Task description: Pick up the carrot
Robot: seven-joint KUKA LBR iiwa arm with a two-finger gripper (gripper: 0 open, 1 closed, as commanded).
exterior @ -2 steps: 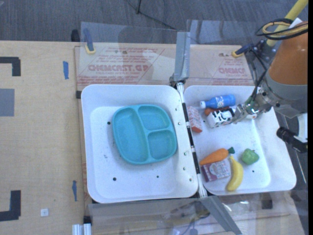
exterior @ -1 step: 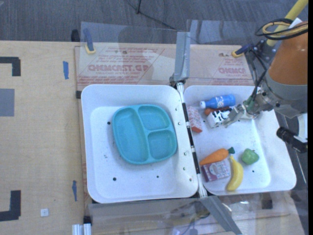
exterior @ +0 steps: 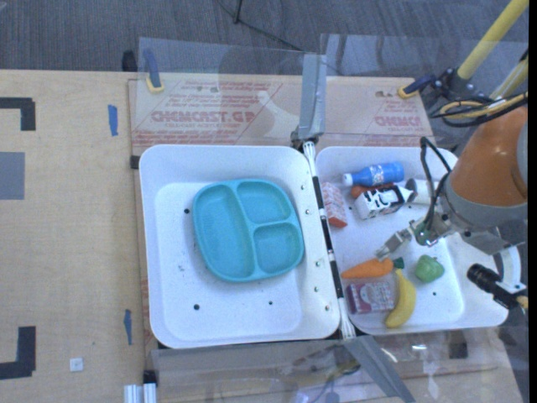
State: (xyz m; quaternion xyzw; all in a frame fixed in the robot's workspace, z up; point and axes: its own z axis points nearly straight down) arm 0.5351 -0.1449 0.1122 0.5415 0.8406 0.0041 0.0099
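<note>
The carrot point(exterior: 367, 269), orange with a green tip, lies flat in the right bin point(exterior: 478, 309), near its left wall at the front. My gripper point(exterior: 408, 236) hangs over the middle of that bin, just above and to the right of the carrot. It is open and apart from the carrot, with nothing between its fingers. The arm's orange band point(exterior: 495, 170) and grey wrist cover the bin's right side.
Close around the carrot are a green pepper point(exterior: 429, 268), a yellow banana point(exterior: 403, 302) and a red pouch point(exterior: 372, 295). Further back lie a blue bottle point(exterior: 373, 175), a black-and-white carton point(exterior: 382, 200) and a red-and-white packet point(exterior: 334, 206). A teal divided plate point(exterior: 247, 229) rests in the left bin point(exterior: 168, 300).
</note>
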